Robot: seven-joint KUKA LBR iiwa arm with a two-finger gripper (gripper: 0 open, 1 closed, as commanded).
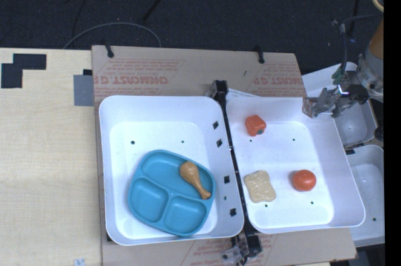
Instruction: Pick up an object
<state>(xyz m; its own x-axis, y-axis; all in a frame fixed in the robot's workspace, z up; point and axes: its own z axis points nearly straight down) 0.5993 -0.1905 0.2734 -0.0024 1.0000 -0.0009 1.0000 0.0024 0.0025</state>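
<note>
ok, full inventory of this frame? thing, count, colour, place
shallow white plastic bins: 2, white, side by side on the bench
blue compartment tray: 1, blue, left bin, near front
tan toy drumstick: 1, tan-orange, lying on the blue tray, upper right part
orange-red toy pepper with a green top: 1, right bin, back left
round red toy tomato: 1, red, right bin, front right
beige toy bread slice: 1, beige, right bin, front left
brown cardboard sheet: 1, brown with red print, under the bins
gripper: 1, grey, over the right bin's back right corner, nothing seen in it
</note>
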